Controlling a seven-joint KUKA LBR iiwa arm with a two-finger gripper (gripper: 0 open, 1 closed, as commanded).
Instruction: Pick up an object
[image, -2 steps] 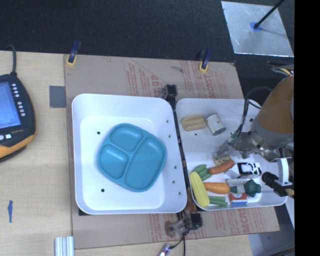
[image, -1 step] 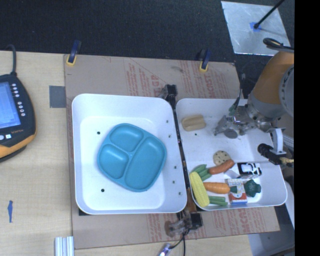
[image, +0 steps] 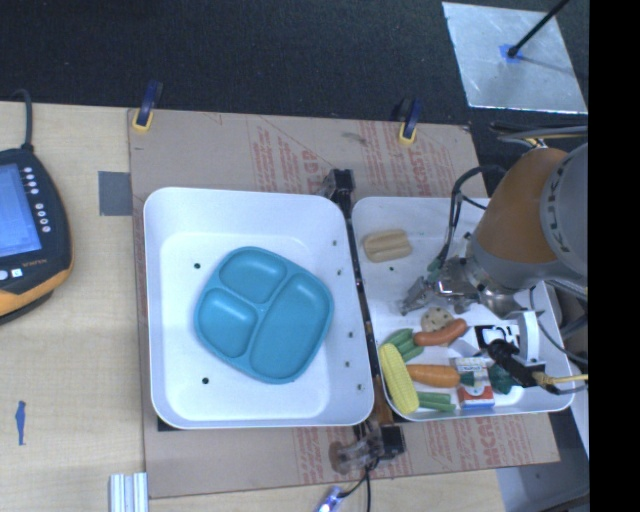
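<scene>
Grey claw (image: 420, 297) low in right bin (image: 372, 215), fingers spread, nothing between them, near cookie (image: 434, 319).

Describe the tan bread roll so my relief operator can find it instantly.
Look at the right-hand shallow white bin, the one crowded with toy food. The tan oblong bread roll lies alone near its far-left corner, apart from the colourful vegetable pile nearer the camera. It is the only plain beige piece.

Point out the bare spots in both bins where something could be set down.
Left bin: a bare white margin rings the blue divided plate, widest along the far and left walls. Right bin: bare floor around the tan bread roll, near the far wall. Its near half is crowded: corn cob, carrot, sausage, end effector.
</scene>
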